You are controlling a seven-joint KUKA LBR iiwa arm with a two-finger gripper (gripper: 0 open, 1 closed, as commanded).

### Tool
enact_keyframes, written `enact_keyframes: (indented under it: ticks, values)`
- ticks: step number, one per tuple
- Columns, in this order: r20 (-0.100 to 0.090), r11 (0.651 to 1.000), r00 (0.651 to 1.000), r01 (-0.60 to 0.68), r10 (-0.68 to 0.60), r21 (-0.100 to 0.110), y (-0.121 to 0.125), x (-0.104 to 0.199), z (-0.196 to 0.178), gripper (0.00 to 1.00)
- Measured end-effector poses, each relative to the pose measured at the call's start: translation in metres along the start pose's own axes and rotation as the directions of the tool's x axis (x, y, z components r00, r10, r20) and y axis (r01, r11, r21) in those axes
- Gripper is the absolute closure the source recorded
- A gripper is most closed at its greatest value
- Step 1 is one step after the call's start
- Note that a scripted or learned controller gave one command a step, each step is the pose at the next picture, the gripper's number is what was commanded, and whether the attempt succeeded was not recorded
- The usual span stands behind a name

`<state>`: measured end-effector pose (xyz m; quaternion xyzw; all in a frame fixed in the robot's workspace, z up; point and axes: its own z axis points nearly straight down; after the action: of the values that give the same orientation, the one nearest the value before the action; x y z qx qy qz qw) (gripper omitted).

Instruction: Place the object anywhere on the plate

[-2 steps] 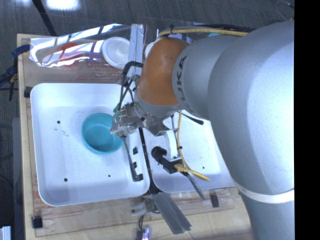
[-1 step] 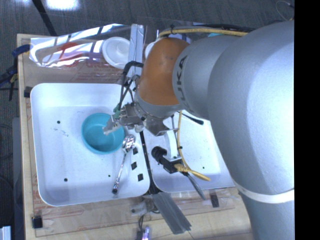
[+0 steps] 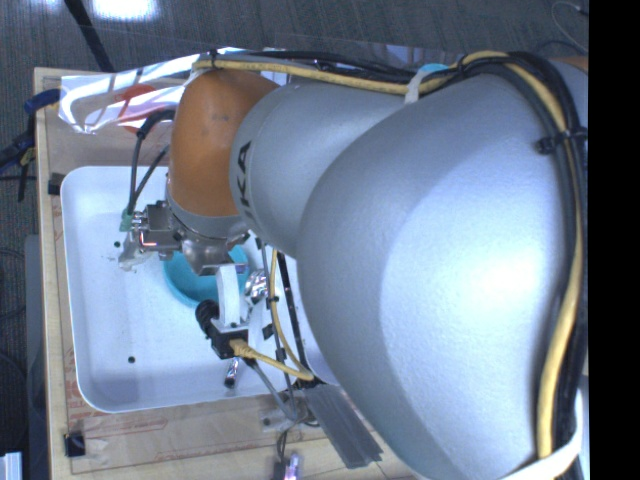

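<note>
The arm (image 3: 400, 248) reaches over the left bin (image 3: 100, 268), its wrist low above a blue plate (image 3: 185, 280) that shows just under the orange band (image 3: 205, 148). The gripper (image 3: 150, 236) sits beside the plate's upper left edge (whether it is clenched or released cannot be told), and the object cannot be made out. A good placement likely means centring over the plate before release.

Bright overhead light glares on the floor (image 3: 122, 5); the arm (image 3: 430, 268) looms soft-focused.
</note>
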<state>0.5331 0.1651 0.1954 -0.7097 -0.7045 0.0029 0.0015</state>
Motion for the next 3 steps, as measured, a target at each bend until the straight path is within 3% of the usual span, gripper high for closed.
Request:
enact_keyframes:
  ticks: [1, 2, 3]
  values:
    - [0.002, 1.0, 1.0, 0.014, -0.014, 0.004, -0.057, 0.002, 0.031, 0.0]
    - [0.001, 0.983, 0.983, 0.181, -0.181, 0.0, 0.003, 0.053, -0.014, 0.0]
    - [0.002, 1.0, 1.0, -0.025, 0.025, 0.005, -0.007, 0.046, 0.034, 0.0]
